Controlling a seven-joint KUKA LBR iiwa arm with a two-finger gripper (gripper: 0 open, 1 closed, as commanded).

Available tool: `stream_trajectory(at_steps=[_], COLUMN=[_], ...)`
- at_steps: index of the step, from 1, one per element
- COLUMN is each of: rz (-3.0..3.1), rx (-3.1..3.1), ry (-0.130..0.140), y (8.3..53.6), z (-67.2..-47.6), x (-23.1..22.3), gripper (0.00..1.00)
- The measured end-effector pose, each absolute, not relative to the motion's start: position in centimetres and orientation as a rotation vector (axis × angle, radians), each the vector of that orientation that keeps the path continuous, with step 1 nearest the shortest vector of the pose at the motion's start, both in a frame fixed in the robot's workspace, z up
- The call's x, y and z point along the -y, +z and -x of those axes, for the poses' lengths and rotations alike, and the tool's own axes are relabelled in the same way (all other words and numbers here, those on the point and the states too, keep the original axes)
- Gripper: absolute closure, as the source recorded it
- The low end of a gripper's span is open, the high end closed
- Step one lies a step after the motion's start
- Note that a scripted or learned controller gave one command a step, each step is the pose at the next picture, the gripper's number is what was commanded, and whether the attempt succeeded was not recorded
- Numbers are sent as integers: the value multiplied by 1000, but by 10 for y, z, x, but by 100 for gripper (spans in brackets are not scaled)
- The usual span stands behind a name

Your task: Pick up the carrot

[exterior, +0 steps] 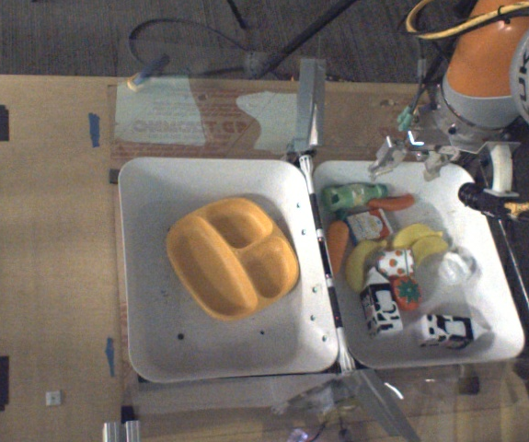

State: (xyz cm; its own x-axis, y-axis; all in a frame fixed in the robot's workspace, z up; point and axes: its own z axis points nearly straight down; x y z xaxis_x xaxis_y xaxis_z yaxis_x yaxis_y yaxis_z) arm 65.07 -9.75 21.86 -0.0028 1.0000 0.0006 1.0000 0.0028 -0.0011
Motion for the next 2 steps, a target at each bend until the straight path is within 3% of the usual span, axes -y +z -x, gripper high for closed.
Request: stream_trajectory(at_steps=[1,2], rz=[1949,1597], rx=[2471,2706], ry=[-4,-1], y=[238,147], z=[-668,-667], x=[98,103], gripper=[0,0])
